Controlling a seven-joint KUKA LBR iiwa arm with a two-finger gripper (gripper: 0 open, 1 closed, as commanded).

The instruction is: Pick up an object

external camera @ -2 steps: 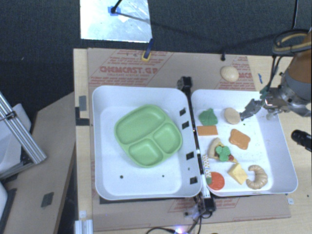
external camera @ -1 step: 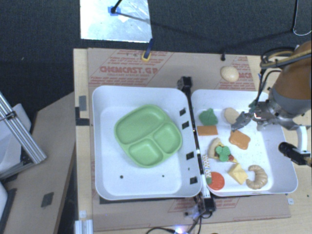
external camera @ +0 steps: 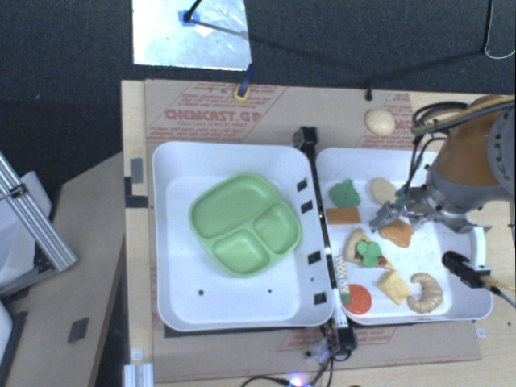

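Counter (external camera: 266,103) is a pale board printed with red lettering, standing on dark carpet (external camera: 64,55); a shiny silver sheet (external camera: 192,21) lies on the carpet beyond its far edge, and metal rails (external camera: 28,216) lean at far left. Two white bins sit side by side. Left bin (external camera: 173,297) holds a green sectioned plate (external camera: 244,224), roughly centred. Right bin (external camera: 463,301) holds the toy food: green broccoli-like piece (external camera: 345,193) at the near-left top, orange block (external camera: 343,215) just below it, tan oval (external camera: 384,190) beside it, a green-topped piece (external camera: 364,250) mid-bin, red round piece (external camera: 359,299) and yellow wedge (external camera: 393,285) along the front, and a curled tan croissant shape (external camera: 426,291) at front right. A cream egg-like item (external camera: 379,121) rests on the counter outside the bins, behind the right one. Arm enters from the right; claw (external camera: 393,218) sits low over the right bin's middle, directly above an orange-brown piece (external camera: 397,234) and apparently touching it. Cannot tell whether the claw is spread or pressed together.
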